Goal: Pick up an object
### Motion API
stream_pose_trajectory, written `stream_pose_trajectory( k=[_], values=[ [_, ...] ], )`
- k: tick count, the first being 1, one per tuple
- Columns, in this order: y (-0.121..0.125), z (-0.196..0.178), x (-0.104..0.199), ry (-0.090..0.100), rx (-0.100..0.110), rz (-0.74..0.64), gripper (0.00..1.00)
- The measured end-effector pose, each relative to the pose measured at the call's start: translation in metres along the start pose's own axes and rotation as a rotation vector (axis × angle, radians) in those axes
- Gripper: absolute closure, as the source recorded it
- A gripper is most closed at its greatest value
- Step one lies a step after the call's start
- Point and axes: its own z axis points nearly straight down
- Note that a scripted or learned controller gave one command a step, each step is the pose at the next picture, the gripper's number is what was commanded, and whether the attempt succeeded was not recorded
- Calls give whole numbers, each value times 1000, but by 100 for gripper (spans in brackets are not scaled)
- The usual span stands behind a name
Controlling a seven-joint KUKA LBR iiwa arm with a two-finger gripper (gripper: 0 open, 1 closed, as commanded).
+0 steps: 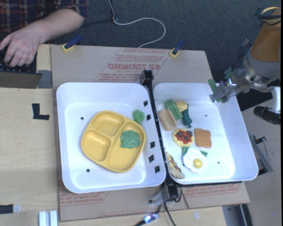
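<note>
Toy food lies clustered in the right bin (236,140): nearest the camera a fried egg (196,161), then a pizza slice (182,137) beside a piece of toast (203,138), then a hot dog bun (167,119) with green vegetables (171,107) just behind. In the left bin (70,102) sits a yellow divided plate (104,145) carrying a green leafy piece (130,139) (a second green bit (138,116) lies just off its rim). Farther back, the gripper (220,92) hovers over the right bin's far right edge; whether it is clenched I cannot tell.
</note>
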Motion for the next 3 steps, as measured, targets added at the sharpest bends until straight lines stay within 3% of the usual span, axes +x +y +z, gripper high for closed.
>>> stream_pose_trajectory(
  k=[2,3],
  values=[
    [-26,8,120,2,5,-6,100],
    [-50,-5,170,2,5,-5,100]
  ],
)
